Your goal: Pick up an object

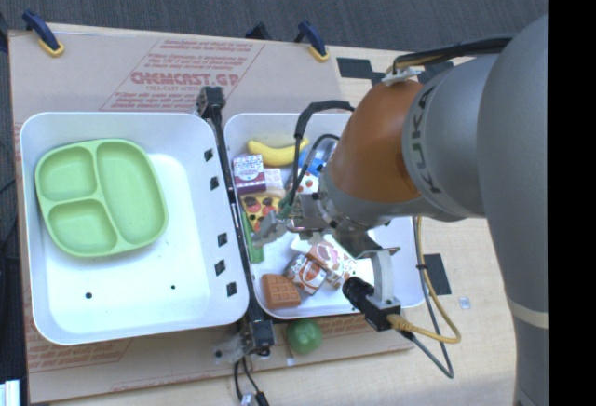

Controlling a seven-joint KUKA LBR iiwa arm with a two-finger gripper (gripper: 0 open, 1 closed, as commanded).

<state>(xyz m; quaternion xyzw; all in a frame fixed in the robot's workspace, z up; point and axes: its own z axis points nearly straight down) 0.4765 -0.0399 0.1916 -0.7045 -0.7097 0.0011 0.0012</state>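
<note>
Orange-banded arm hangs low over the right bin, and its bulk hides the gripper, so I cannot tell its state or whether it grips anything. Candidate objects crowd that bin: banana, small box, brown block, wrapped snack. Packed so tightly, a grasp may slip, nudge neighbours, or catch two at once. Left bin carries a green tray.

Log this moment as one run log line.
arm: over right bin | gripper: low among items, grip unclear | green tray: left bin
</note>
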